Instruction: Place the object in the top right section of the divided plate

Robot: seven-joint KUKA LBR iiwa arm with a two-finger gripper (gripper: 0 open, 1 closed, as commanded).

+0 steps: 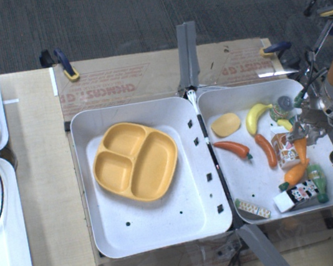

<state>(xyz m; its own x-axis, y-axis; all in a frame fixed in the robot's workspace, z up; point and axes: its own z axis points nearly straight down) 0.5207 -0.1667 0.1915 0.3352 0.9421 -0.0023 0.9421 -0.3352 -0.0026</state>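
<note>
- Two shallow white bins side by side on a pale wooden desk (42,181), viewed from above at a slant.
- Left bin (107,234): holds one yellow divided plate (136,160), lying flat and turned at an angle, with two small sections toward the upper left and one large section toward the lower right. All three sections bare.
- Right bin (258,189): crowded with toy food. Pale bread roll (226,125) near the top left, yellow banana (255,117) just beside it, red chili (232,148) below, a second orange-red pepper (267,149), a carrot (294,173), a small printed packet (285,150), a cow-print carton (303,191) touching a green bottle (318,181), and a flat patterned bar (253,209) near the bottom edge.
- Claw (302,128) low over the right bin's right side, just beside the packet and carrot; too cluttered and dark there to tell whether open or closed, or whether anything is held.
- Object to be moved not identifiable for certain; probably one of the pieces under the claw, all still in the right bin.
- Judged handling: small, light, hard plastic, smooth and likely slippery; rounded pieces best pinched across the narrow middle.
- Room to move: neighbours tightly packed near the claw, so a knock is likely. Raised bin walls and a central divider (194,102) to clear between bins. Plenty of open floor around the plate.
</note>
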